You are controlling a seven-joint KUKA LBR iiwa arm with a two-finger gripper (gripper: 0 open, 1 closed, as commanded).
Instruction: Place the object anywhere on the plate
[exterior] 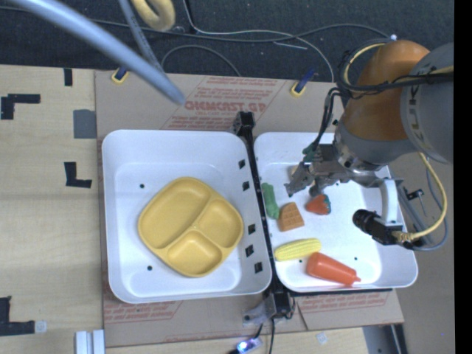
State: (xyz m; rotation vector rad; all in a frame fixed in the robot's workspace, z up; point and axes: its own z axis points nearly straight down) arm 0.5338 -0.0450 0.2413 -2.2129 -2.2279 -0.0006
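**Gripper low over the right bin, plate still bare**

Nearest the camera, in the right-hand shallow white bin (398,271), an orange plastic carrot (332,269) lies beside a yellow plastic corn cob (296,249). Just beyond them sit a tan wedge-shaped toy food piece (290,217) and a green plastic pod (270,200) close to the divider between the 2 bins. A small red and green toy vegetable (318,204) rests a little further back, directly below the gripper (313,179), which hangs over the bin from the grey and orange arm (387,102).

Whether the gripper is open or closed cannot be told, and nothing can be confirmed as held. The red piece is judged to be the intended object, though this is uncertain.

In the left-hand white bin (118,198), the yellow 3-compartment plastic plate (190,226) carries nothing yet.

For the step in hand, the gripper should be centred over the red piece and lowered squarely, so that the tan wedge just beside it is not nudged. The grasp should be confirmed before lifting, and the divider should be cleared well before the object is carried across and released over any compartment.
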